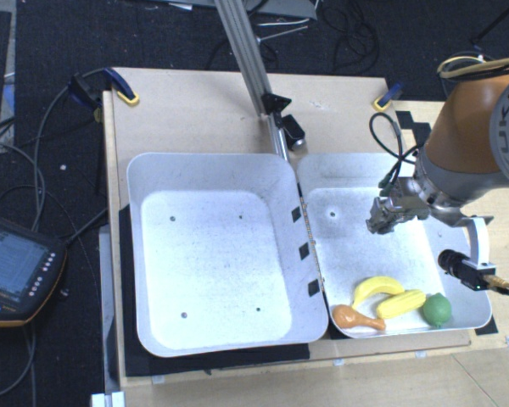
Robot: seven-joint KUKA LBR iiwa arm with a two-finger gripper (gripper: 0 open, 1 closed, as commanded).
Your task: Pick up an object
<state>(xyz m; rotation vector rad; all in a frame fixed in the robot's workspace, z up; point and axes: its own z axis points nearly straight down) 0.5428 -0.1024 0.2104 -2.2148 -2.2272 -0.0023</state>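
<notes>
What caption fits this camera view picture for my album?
The gripper hovers over the right bin, away from the bananas, green fruit and orange toy at its near edge.

No readable text

Letters show on the orange band [471, 113] of the arm at the far right, cut by the frame edge and too blurred to read. The handheld screen [13, 265] at the left shows rows of content too small to make out.

Robotics lab, teach pendant [17, 270], loose cables [34, 176], clamped bench [195, 108]
</notes>
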